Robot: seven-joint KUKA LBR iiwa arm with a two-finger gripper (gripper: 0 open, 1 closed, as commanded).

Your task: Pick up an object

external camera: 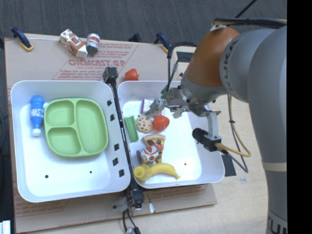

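Right bin (207, 172): gripper (157, 107) low over tomato (161, 123) and cookie (143, 124); we cannot tell its state. Risk, we judge: crowding (neighbours touching) may nudge the tomato aside.

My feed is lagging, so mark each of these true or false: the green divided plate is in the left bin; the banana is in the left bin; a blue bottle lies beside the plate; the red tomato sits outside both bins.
1. The green divided plate is in the left bin. True.
2. The banana is in the left bin. False: it lies in the right bin, near the front edge.
3. A blue bottle lies beside the plate. True.
4. The red tomato sits outside both bins. False: it is inside the right bin, beside the cookie.
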